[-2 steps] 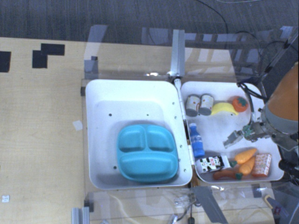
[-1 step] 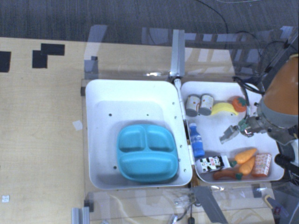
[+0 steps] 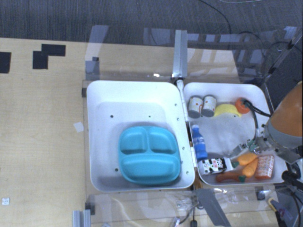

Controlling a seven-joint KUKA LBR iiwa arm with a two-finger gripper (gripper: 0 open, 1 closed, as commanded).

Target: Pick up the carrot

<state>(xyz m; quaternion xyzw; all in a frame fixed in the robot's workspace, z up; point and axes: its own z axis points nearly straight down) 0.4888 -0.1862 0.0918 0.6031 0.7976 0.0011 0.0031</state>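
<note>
The claw (image 3: 252, 147) is low in the right bin (image 3: 222, 90), can't tell if it's open or shut, w/ the orange carrot (image 3: 248, 164) just under it, touching or nearly.

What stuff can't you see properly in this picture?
- Pincer: too small and blurry in the camera view to tell open or shut.
- Carrot: its far end is tucked under the pincer.
- Arm: cut off by the right edge.
- Small box: print too tiny to read.

The gripper (image 3: 250, 148) hangs just above the carrot (image 3: 248, 164) in the right bin (image 3: 222, 91), while a blue tray (image 3: 149, 154) lies in the left bin (image 3: 132, 96).
</note>
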